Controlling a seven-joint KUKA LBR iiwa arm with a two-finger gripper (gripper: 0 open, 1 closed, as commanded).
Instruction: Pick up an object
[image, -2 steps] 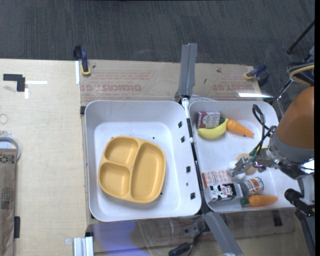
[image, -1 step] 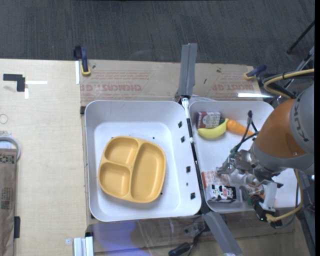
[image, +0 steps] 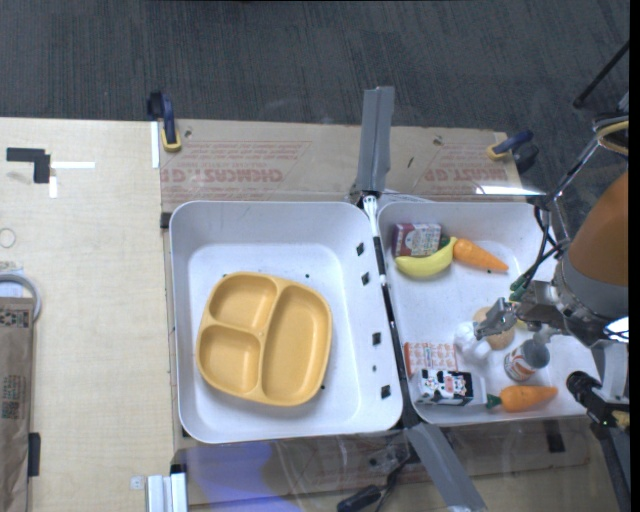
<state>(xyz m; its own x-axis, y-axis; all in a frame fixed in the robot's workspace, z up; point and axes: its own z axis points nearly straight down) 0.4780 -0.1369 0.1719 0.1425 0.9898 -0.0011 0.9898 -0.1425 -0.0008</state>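
Front edge, right bin: you've got a small black-and-white cow-print carton (image: 444, 387) in the near corner, a pink patterned packet (image: 430, 356) just behind it, and an orange toy carrot (image: 524, 398) lying along the near wall beside them.

Gripper: the grey two-finger gripper (image: 497, 320) sits low over the middle of the right-hand shallow white bin (image: 455, 285), reaching in from the right. Can't tell if the jaws are open or closed, they blur into the clutter under them.

Under the gripper: a white lumpy toy (image: 467, 338) and a small round jar-looking thing (image: 519, 364) are crowded close around the tip. Whether anything is touched, no idea.

Left bin: the other shallow white bin (image: 190, 300) holds a yellow three-compartment plastic plate (image: 265, 338), well apart from the arm.

Far end, right bin: a yellow toy banana (image: 426, 263) rests against a dark red snack pack (image: 417, 238), with a second orange carrot (image: 480, 257) just beside the banana.

Progress: I'd call it mid-attempt, you're down among the objects but nothing looks lifted, every item seems to sit on the bin floor. Left to do: get a firm grip and raise something clear.

Heads up: the pile near the tip is tight, so you could nudge a neighbour instead of catching one thing.
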